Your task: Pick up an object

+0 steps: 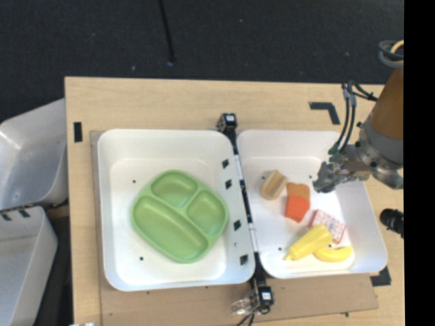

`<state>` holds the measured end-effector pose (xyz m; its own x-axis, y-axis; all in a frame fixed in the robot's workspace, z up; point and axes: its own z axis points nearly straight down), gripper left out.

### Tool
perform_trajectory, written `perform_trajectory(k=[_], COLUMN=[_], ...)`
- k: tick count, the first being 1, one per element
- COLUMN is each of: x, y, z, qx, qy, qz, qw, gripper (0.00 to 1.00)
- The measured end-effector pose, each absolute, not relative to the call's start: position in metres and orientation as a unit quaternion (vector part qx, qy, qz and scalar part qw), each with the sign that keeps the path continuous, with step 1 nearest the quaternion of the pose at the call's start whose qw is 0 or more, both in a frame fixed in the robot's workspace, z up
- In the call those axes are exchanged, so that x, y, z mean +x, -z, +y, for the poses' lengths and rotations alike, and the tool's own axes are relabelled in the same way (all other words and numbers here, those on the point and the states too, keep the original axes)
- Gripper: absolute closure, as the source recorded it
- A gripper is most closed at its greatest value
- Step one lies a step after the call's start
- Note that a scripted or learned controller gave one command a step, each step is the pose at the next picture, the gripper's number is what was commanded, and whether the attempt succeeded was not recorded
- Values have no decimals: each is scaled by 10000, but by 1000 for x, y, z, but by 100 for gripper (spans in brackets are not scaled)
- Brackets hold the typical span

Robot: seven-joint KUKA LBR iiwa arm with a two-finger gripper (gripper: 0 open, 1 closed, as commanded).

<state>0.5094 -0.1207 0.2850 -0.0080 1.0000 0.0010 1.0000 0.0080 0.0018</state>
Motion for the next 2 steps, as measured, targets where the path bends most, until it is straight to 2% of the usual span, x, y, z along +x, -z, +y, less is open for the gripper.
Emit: perform_trajectory(k=[1, 2], x=[509, 503], y=[-287, -268], z=[-63, -13], qx=[7043, 7048], qy=[-9, -2], qz=[7099, 7094], qw=[-2, -5], gripper=[100, 100])
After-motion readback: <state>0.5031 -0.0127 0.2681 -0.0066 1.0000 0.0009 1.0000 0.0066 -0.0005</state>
